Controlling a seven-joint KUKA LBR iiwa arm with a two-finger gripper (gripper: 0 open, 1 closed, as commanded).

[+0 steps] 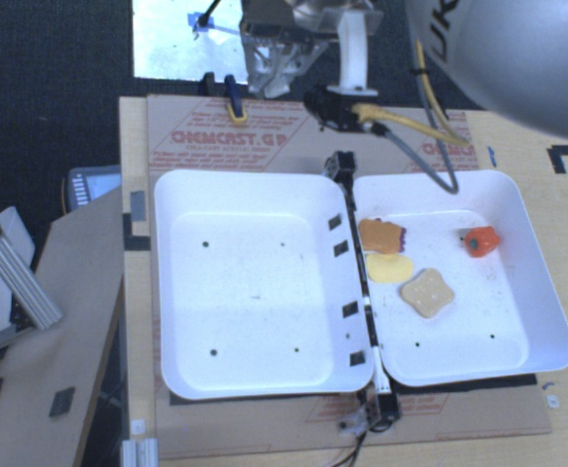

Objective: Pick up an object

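Note:
Four small objects lie in the right bin (532,305). An orange-brown piece with a purple edge (381,234) sits near the bin's left wall. Just below it is a flat yellow oval (389,269). A tan toast-shaped piece (427,293) lies beside the oval, touching or nearly touching it. A red-orange fruit with a dark stem (479,241) sits apart toward the right. My gripper (272,74) hangs high at the top of the view, beyond the bins' far edge and above the left bin's far right corner, with nothing seen in it.
The left bin (172,290) adjoins the right bin along a clipped middle seam (354,280). A yellow cable (415,129) and a grey hose run from the wrist over the right bin's far rim. A yellow clamp (235,108) sits on the brown board behind the bins.

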